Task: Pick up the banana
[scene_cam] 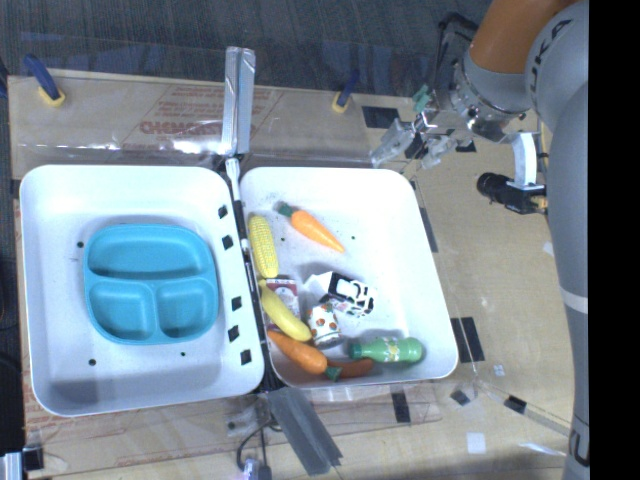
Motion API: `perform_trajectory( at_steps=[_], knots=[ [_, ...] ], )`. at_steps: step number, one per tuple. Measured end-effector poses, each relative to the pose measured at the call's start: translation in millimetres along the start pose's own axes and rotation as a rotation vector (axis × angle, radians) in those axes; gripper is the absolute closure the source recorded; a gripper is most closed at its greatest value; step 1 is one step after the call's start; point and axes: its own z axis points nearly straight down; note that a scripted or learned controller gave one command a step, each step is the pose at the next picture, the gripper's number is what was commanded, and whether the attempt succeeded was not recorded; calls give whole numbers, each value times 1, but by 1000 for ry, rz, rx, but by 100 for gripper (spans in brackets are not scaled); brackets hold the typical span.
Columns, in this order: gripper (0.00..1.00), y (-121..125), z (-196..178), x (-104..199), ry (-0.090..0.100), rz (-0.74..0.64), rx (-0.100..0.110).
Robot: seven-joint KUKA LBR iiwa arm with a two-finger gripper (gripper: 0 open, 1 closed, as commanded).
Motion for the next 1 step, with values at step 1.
perform_trajectory(
  at_steps=[1],
  knots=[
    [0,0,164,59,1,96,1]
  ],
)
